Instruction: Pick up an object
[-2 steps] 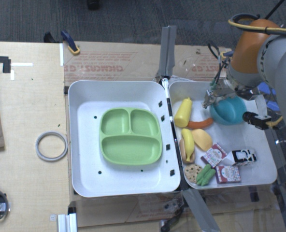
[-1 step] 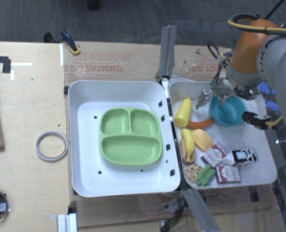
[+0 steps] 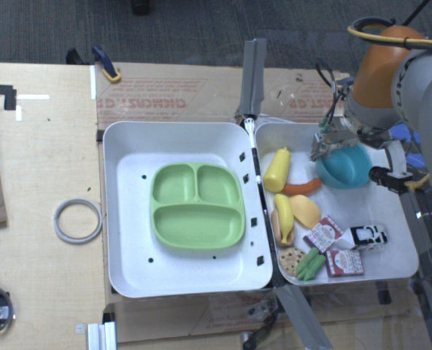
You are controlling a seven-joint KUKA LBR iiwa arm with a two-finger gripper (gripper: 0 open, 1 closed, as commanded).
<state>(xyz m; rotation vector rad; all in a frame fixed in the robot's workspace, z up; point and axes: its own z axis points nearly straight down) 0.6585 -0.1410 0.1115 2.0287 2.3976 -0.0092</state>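
The right bin (image 3: 391, 272) holds several toy items. A teal bowl (image 3: 345, 168) sits near its back, with an orange carrot (image 3: 302, 187) and a yellow bottle-like piece (image 3: 276, 169) to its left. Further forward lie a banana (image 3: 284, 214), a pale yellow piece (image 3: 306, 211), a cookie (image 3: 289, 259), a green vegetable (image 3: 311, 263), two red-and-white packets (image 3: 323, 235) (image 3: 344, 262) and a small black-and-white car (image 3: 368, 235). My gripper (image 3: 324, 144) hangs low at the bowl's upper-left rim, and I cannot tell whether it touches the bowl.
The left bin (image 3: 121, 217) holds a green divided plate (image 3: 198, 205). A grey ring (image 3: 78, 219) lies on the bench to the left. A metal divider post (image 3: 252, 79) stands between the bins at the back. The arm's orange band (image 3: 380, 64) is above the right bin's back corner.
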